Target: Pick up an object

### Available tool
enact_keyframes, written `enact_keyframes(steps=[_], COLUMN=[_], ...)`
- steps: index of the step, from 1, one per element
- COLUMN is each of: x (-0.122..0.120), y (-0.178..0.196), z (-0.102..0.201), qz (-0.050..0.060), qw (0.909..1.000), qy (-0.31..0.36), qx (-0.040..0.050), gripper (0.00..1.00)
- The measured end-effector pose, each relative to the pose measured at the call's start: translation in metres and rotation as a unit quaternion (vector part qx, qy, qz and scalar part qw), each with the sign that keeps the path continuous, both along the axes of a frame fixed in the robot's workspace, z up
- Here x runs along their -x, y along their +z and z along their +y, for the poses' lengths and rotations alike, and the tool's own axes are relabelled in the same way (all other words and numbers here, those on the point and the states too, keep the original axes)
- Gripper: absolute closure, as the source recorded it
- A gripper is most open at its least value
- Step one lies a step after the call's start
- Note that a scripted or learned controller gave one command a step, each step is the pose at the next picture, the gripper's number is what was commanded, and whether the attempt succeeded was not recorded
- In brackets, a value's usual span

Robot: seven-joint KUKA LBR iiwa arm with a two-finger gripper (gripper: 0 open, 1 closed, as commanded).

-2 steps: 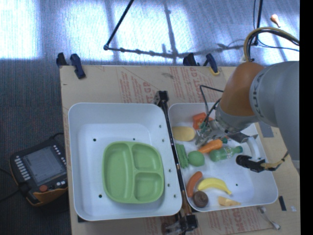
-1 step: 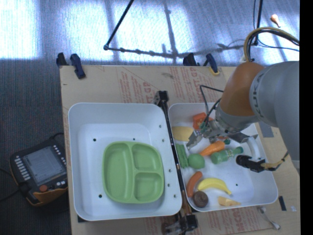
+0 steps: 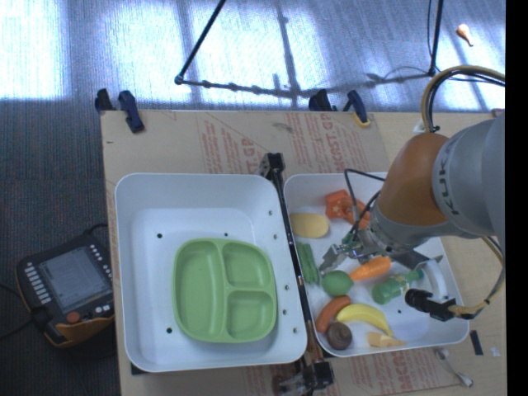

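Food toys sit in the right bin (image 3: 452,330). Part of the red pepper (image 3: 339,204) hides behind the arm. The carrot (image 3: 370,268) lies near the bin's middle, its long side pointing left and right. The tool (image 3: 341,254) hangs open just left of it, above the lime (image 3: 336,284), holding nothing.

Two shallow white bins are set side by side on a cardboard-covered bench (image 3: 206,139).

Left bin (image 3: 148,196): one green divided tray (image 3: 224,289), three compartments.

Right bin (image 3: 450,324): a yellow potato-like piece (image 3: 309,224), a red-orange piece (image 3: 339,205), a green pod (image 3: 307,262), a lime (image 3: 336,284), a carrot (image 3: 370,268), a green vegetable (image 3: 388,289), an orange-red sausage shape (image 3: 332,310), a banana (image 3: 364,315), a brown round item (image 3: 339,334).

The gripper (image 3: 340,254) is seen above the right bin, just beside the lime and carrot.

A handheld controller (image 3: 66,291) is placed on the floor at left.
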State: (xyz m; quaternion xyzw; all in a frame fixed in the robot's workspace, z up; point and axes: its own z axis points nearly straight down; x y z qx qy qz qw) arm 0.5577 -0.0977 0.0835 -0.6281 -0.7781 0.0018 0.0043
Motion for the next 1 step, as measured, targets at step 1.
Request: enact_keyframes(steps=[1], x=[-0.0032], y=[0.0006], z=[-0.0294], qz=[-0.002], qw=[0.9989], qy=[0.046], qx=[0.0], gripper=[0.0])
